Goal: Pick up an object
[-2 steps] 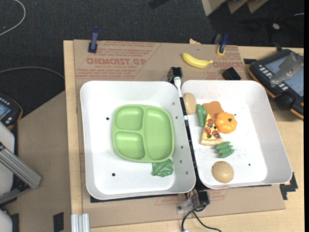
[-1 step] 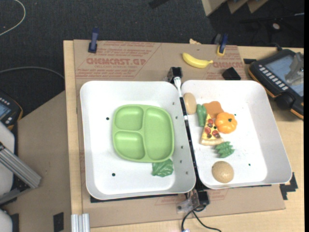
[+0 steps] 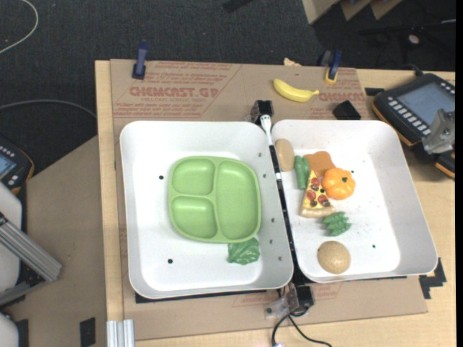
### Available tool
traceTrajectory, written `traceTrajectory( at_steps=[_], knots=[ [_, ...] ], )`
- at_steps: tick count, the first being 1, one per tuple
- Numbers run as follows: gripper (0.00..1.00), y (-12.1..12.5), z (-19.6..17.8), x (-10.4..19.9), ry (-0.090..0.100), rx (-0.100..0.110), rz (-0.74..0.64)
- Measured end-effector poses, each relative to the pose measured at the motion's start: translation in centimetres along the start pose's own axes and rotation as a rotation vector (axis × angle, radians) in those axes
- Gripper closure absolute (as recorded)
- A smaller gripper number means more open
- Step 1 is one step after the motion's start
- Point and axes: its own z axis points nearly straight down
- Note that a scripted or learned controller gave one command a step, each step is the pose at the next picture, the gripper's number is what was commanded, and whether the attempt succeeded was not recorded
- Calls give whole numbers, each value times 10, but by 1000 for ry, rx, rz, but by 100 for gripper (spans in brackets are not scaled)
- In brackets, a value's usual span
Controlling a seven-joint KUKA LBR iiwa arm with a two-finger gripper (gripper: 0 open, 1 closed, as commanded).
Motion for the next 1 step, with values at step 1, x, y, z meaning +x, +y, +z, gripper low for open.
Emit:
traceTrajectory(
  at_steps=[1],
  knots=[
    [100,0,30,-37,0,-1,0]
  ],
)
